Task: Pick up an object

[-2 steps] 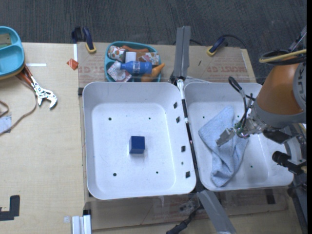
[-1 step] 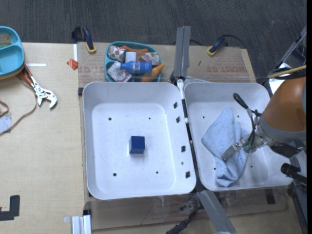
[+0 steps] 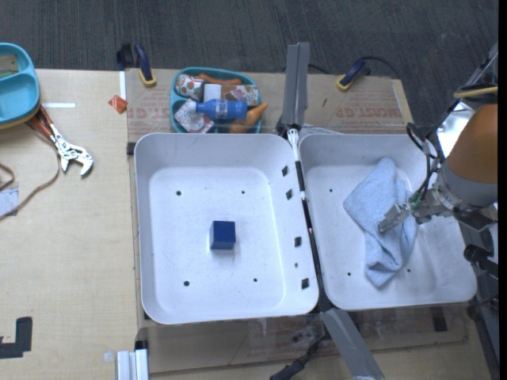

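A small blue cube (image 3: 223, 235) sits near the middle of the left bin (image 3: 158, 291). A crumpled light blue cloth (image 3: 375, 202) lies in the right bin (image 3: 348, 287), spread from its centre toward the front right. My gripper (image 3: 394, 218) reaches in from the right and is down at the cloth's right side, touching or just above the fabric. The grey arm with its orange band (image 3: 481, 145) stands over the right bin's right rim.
Behind the left bin a teal bowl (image 3: 215, 103) holds several small items. A wrench (image 3: 70, 155) and a teal tray (image 3: 14, 85) lie on the bench at far left. A grey divider post (image 3: 296, 77) rises between the bins at the back.
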Robot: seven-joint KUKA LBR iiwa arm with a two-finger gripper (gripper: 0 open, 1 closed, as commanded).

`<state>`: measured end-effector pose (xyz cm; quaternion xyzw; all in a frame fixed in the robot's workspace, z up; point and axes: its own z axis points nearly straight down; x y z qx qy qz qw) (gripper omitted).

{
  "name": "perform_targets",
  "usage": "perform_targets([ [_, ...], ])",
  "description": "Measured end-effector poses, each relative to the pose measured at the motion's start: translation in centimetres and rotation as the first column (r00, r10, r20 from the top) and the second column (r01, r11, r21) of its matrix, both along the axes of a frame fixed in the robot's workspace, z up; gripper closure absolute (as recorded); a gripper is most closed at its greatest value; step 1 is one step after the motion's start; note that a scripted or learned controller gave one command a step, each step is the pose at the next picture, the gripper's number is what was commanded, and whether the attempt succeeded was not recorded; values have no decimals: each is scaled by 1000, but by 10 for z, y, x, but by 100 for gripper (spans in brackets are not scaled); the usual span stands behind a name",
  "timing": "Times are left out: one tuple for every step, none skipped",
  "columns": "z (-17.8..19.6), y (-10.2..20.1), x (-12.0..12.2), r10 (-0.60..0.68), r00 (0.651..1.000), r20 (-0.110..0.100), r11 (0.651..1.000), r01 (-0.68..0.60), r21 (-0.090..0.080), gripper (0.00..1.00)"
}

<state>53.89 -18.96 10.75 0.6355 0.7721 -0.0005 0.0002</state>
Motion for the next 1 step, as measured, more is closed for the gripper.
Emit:
perform_targets([
  [-14,4,-29,101,995,4,995,-101,0,0],
])
